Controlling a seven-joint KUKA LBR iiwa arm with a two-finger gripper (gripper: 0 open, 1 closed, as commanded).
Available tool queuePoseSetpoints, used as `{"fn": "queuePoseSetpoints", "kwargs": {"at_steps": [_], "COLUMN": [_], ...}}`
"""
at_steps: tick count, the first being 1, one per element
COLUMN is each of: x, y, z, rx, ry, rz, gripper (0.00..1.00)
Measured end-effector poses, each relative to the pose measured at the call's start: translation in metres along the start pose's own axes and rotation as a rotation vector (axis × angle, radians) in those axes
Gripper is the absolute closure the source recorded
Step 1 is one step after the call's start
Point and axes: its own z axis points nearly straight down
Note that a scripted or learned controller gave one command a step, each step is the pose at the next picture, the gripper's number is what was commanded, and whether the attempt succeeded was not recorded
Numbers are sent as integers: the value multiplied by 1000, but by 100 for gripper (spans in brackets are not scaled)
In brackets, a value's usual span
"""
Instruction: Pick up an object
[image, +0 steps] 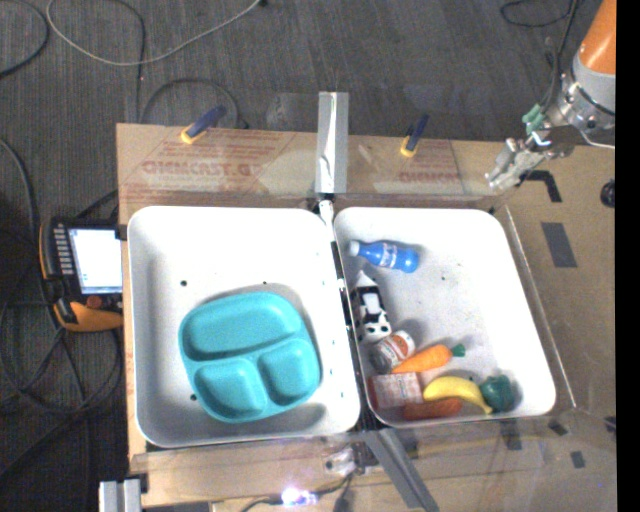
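Note:
My gripper (507, 170) hangs high at the upper right, above the cardboard behind the right bin (520, 300), with nothing between its fingers, which stand open. In the right bin lie a blue bottle (385, 256) near the back, a black and white cow toy (372, 314) by the left wall, a small jar (392, 350), an orange carrot (428, 357), a yellow banana (456, 389), a red item (440, 408) and a dark green piece (500, 391) along the front.
The left bin (160, 260) holds a turquoise divided plate (250, 352). A tablet-like device (85, 268) sits to the left of the bench. Two yellow and blue clamps (202, 123) (413, 135) grip the cardboard at the back.

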Motion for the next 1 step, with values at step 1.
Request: {"fn": "queuePoseSetpoints", "kwargs": {"at_steps": [1], "x": [15], "y": [-61], "z": [112], "rx": [2], "ry": [4], "rz": [-127], "gripper": [100]}}
